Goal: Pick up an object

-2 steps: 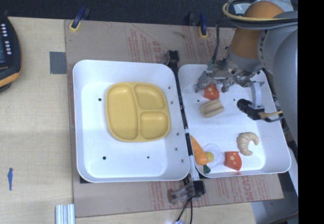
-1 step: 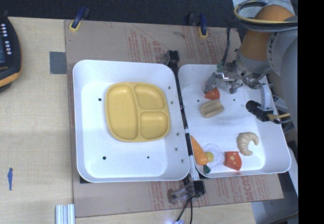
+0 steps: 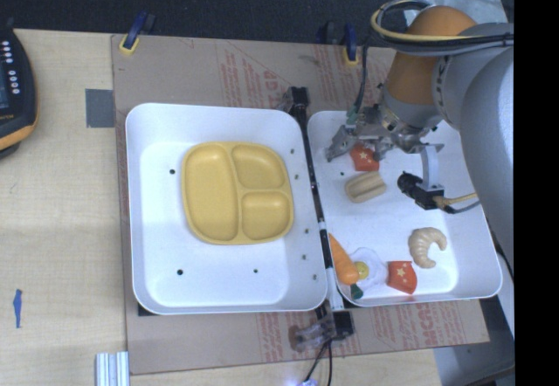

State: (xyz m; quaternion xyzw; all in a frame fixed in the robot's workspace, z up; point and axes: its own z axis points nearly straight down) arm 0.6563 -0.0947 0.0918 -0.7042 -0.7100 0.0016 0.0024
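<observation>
Bench (image 3: 61, 201): left bin (image 3: 148, 201) holds yellow tray (image 3: 236, 192); right bin (image 3: 463, 279), 5 toy foods; gripper (image 3: 365, 141) state unclear.

Both white bins (image 3: 157, 227) appear to be smooth, slightly glossy plastic, as does the yellow divided tray (image 3: 236, 192). The bench top (image 3: 61, 227) is seen as matt pale wood, overlaid with matt brown cardboard (image 3: 218, 57).

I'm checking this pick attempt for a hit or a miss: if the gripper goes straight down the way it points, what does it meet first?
Most likely the red block, which sits right under the gripper in the right bin. Height is hard to judge from this slanted view, so it may already be touching.
</observation>
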